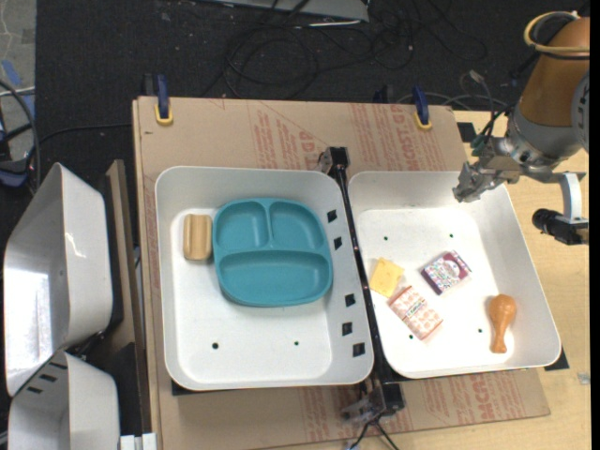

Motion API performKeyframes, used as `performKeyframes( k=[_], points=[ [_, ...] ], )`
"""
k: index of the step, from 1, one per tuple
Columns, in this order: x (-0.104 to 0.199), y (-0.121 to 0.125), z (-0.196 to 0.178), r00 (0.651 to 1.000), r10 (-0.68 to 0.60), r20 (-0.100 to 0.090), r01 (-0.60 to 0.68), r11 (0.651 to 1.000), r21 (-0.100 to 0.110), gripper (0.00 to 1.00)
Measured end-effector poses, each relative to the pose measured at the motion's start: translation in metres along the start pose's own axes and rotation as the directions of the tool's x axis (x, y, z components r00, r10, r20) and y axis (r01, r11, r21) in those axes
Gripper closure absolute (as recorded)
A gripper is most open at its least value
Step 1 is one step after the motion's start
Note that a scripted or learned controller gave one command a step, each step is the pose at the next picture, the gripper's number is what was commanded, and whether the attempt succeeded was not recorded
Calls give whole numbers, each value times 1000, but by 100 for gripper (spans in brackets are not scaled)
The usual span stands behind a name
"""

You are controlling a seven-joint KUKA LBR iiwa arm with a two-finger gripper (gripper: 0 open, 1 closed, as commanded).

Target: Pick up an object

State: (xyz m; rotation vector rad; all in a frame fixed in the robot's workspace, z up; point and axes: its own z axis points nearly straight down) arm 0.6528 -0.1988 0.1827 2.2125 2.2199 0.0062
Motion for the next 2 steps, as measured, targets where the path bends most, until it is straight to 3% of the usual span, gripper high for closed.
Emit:
performKeyframes(
  k=[2],
  points=[
    [8,6,-109,1000,-1,0,1,1000,1,100]
  ],
)
